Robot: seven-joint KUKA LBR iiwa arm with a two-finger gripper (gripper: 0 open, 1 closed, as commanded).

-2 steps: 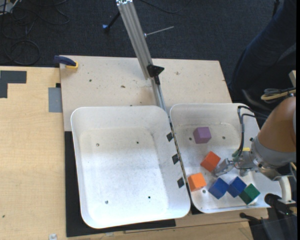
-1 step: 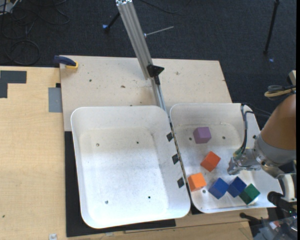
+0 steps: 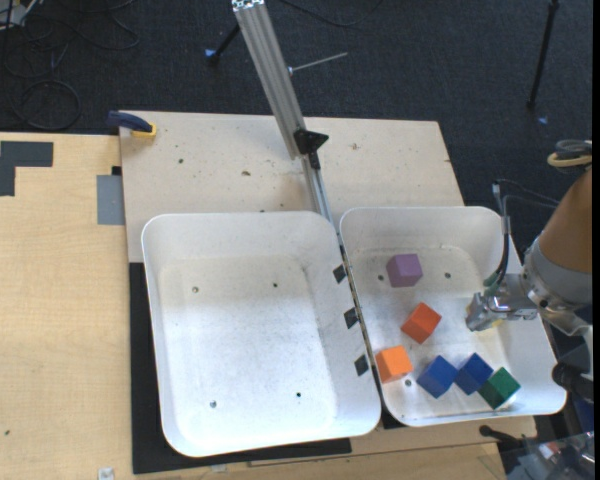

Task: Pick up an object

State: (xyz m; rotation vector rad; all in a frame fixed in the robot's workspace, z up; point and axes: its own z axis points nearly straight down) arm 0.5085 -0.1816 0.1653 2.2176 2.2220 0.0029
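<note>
You've got just one fixed camera up above the bench, angled down on both white bins, far enough back to catch floor.

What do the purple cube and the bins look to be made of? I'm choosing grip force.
Purple cube: probably painted wood or foam; flat matte colour, crisp edges, no shine. The view cannot settle which.

Right bin and left bin: likely moulded plastic; thin white walls, rounded corners and a smooth rolled rim with a slight sheen. The left floor is speckled with dark scuffs.
</note>
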